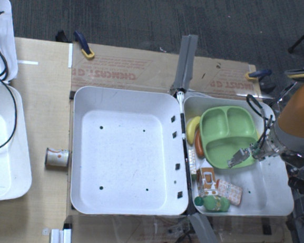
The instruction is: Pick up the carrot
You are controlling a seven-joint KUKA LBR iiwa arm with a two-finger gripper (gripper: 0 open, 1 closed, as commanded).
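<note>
Early in the task, to judge by the layout, with no hold on the carrot (198,143) yet. Easy enough to find in the right bin (271,204), close to its left wall: a thin orange-red sliver wedged between the banana (192,128) on one side and the rim of the green divided plate (228,131) on the other, seemingly touching both and perhaps tucked partly under the plate's edge. Hard to say how much of it lies hidden. Over the lower right corner of that plate, the gripper (237,158) — well apart from the carrot, with most of the plate between them and nothing visibly carried. Cannot tell from this slanted view whether open or closed; too small and too blurred against the green. In front of the plate, an orange-and-white carton (207,181), a pinkish packet (229,193) and a green bottle (213,203) by the bin's front wall, none of them in the carrot's way. Left to do, then, practically everything: crossing the plate to the bin's left side, coming down into the narrow gap beside the banana, closing on the carrot and lifting it clear. Likely awkward — little room on either side, and a real chance of nudging the plate or catching the banana instead.
</note>
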